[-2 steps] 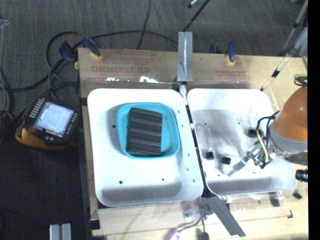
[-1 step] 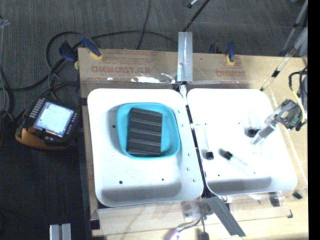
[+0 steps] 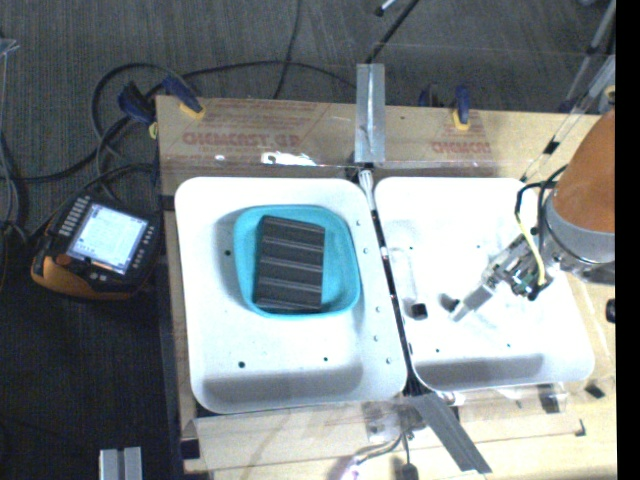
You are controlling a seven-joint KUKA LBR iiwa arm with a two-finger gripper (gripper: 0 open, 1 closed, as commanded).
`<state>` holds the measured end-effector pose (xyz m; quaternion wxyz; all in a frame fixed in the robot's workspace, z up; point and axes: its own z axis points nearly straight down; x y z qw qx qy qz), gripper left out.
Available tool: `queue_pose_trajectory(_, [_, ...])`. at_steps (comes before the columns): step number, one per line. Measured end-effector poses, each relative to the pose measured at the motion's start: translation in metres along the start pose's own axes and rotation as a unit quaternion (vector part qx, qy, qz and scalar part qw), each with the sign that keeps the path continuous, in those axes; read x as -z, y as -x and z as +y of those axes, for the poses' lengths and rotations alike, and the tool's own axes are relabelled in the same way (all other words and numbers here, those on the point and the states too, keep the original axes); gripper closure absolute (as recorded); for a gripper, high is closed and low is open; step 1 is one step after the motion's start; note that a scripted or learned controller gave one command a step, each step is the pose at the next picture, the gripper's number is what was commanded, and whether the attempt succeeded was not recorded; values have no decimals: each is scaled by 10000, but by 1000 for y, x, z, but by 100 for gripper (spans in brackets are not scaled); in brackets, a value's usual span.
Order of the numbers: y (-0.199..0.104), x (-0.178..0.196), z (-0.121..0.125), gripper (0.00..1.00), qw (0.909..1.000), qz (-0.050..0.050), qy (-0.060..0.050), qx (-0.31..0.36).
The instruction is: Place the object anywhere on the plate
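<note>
My arm reaches in from the right — my claw [image 3: 452, 306] hangs low in the right bin [image 3: 560, 353], open, holding nothing. The dark block [image 3: 290, 262] lies on the blue plate [image 3: 343, 268] in the left bin [image 3: 300, 373].

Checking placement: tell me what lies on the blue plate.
A dark grey ribbed rectangular block lies on the blue plate, covering its middle; the plate surface beneath is hidden.

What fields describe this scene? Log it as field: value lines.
plate: blue plate in the left bin
object: dark ridged block lying on the plate
gripper: gripper low over the right bin, apart from the block
arm: reaching in from the right
task state: block rests on the plate
</note>
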<state>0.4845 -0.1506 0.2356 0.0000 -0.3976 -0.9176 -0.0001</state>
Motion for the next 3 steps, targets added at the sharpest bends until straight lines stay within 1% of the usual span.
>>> queue_pose_trajectory(1, [53, -51, -50, 0, 9995, -5, -5, 323])
queue_pose_trajectory(2, [14, -115, -14, 0, 10000, 3, -2, 96])
queue_pose_trajectory(3, [37, 112, -27, 0, 9947, -29, 3, -1028])
